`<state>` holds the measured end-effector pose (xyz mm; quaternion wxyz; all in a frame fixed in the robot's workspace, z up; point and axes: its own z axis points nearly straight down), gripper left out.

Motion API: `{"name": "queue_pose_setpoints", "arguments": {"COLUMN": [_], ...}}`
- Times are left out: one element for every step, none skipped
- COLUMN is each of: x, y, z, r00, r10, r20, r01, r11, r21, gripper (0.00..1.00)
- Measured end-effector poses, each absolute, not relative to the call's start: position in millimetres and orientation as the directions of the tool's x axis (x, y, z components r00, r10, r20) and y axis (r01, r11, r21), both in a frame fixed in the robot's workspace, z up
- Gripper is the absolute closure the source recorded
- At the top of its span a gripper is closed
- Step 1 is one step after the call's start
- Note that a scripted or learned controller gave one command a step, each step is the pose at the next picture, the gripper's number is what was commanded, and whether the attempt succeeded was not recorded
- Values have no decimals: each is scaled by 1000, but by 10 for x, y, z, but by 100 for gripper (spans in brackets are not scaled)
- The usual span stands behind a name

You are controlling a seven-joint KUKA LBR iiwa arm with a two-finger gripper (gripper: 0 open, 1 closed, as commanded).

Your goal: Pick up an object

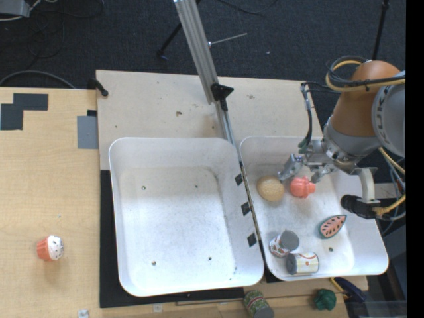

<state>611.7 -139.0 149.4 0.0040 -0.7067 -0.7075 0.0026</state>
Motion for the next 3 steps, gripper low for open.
{"name": "queue_pose_setpoints", "arguments": {"x": [6142,6148,6170], "y": [-1381,-1400,-1381], "z": [1019,1150,1578], "r00": [1,4,0], "r10": [1000,1000,1000], "r20": [2,0,0], "r01": [1000,1000,1000], "r11": [-1,-4,0], "r21": [4,7,2], "gripper": [0,100,100]}}
